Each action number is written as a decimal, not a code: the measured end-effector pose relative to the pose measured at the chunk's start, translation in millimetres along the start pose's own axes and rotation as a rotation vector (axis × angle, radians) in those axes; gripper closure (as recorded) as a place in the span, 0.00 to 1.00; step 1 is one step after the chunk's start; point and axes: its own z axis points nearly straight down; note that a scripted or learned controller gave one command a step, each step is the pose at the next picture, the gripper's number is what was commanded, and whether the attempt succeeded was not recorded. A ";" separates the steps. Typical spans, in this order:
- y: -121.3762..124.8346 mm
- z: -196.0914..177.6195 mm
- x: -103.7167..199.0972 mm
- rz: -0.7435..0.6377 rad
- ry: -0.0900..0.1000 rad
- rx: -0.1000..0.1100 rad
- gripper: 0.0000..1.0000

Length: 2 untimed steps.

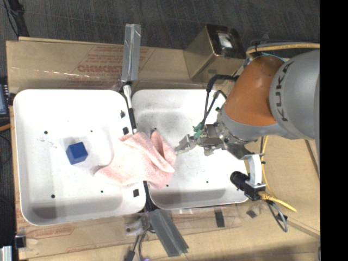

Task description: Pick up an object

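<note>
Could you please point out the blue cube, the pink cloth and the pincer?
blue cube (76, 152), camera view, its top face.
pink cloth (142, 161), camera view, its middle, over the bins' divider.
pincer (182, 144), camera view, at its fingertips.

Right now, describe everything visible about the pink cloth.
The crumpled pink cloth looks soft and thin, with folds and a raised peak at its right end. It lies draped across the divide between the two shallow white bins, part in each. The gripper sits close beside its right edge; contact cannot be told.

A cube (76, 152) sits in the left bin (32, 113), a cloth (144, 159) drapes across the divide into the right bin (163, 99), the gripper (182, 144) just beside the cloth.
</note>
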 end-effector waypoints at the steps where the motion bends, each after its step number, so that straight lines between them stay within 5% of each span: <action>1: 30.4 119.8 0.3 -0.017 -0.001 -0.004 0.00; 2: 30.4 110.4 0.1 -0.022 -0.001 -0.002 1.00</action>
